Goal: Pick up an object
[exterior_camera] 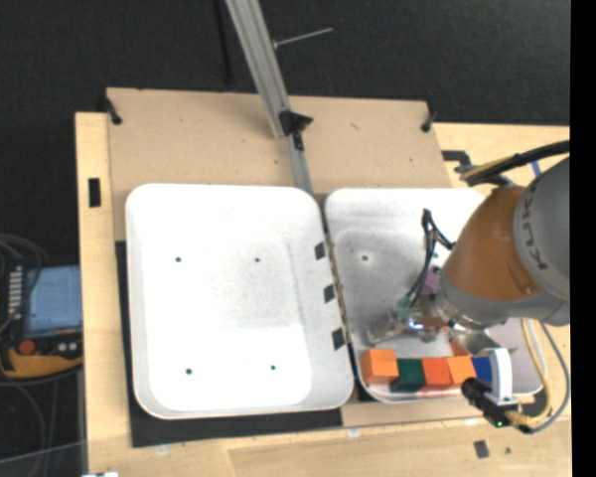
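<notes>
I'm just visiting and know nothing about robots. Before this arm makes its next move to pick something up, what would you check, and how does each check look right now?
1. Things to pick are there: ok. A row of blocks, orange block, green block, a second orange block and blue block, lies along the near wall of the right bin.
2. Arm is over the bin with the blocks: ok. The arm hangs above the right bin.
3. Jaws open or shut: cannot tell; the arm's body hides them.
4. Anything already held: cannot tell.
5. Blocks have room around them: not ok. They sit tight together against the bin wall.
6. Cables clear of the blocks: cannot tell.
</notes>
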Controlling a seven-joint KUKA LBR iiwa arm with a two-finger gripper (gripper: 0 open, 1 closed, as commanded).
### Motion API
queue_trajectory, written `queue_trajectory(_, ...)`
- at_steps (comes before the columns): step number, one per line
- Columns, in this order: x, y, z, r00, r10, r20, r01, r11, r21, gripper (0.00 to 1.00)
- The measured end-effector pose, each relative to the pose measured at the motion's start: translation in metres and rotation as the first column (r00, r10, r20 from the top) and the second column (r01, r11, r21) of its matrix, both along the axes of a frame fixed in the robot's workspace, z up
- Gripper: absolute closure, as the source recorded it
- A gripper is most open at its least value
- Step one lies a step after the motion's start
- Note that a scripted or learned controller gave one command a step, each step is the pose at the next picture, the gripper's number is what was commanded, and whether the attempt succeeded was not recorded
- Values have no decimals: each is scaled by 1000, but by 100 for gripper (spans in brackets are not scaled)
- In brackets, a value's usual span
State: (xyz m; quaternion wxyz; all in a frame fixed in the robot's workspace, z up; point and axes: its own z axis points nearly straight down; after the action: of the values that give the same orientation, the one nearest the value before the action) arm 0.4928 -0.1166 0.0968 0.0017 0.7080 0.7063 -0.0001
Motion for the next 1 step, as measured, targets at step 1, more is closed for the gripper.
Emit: queue_trajectory(1, 1, 0, 12, 1000, -10, 5, 10, 1000, 3, 100)
